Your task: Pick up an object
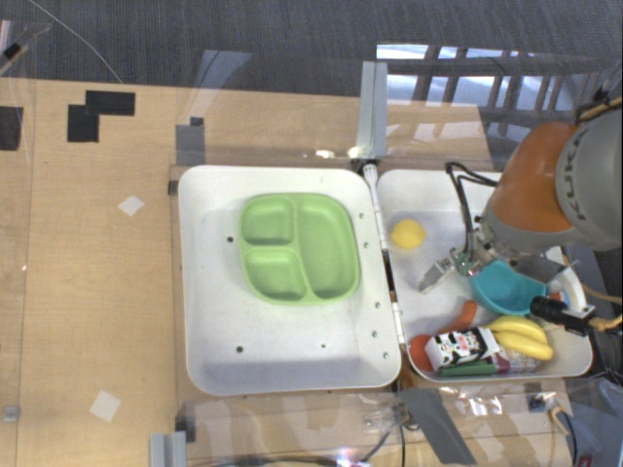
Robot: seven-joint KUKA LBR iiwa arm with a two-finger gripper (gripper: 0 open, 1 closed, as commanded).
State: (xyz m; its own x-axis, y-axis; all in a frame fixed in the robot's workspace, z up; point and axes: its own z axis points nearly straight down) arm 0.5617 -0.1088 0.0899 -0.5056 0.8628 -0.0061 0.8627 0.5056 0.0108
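**In the right-hand bin: gripper poised among candidate objects**

In the right bin (428, 197), the objects available for picking lie mostly along the bin's lower edge, from about four to six o'clock of its centre. A yellow ball (407, 233) sits alone on the bare floor at roughly ten o'clock; being round, it has no long axis and no heading. A teal cup (506, 290), tipped on its side, rests at about four o'clock, its mouth facing roughly ten o'clock toward the gripper. Below it a banana (522, 338) lies with its long axis running from nine to three o'clock, touching a black-and-white carton (465, 349) whose long axis follows the same line. A red object (421, 348) sits at the carton's nine-o'clock end; a second reddish piece (468, 312) shows just above the carton.

The gripper (446, 267) hangs low over the bin floor between the ball and the cup, its metal fingers (431, 277) spread apart and pointing toward seven o'clock. Nothing lies between them. This placement suggests an approach not yet completed; which object is the target cannot be told.

In the left bin (204, 348), a green divided tray (298, 247) lies flat near the centre, well apart from the gripper.
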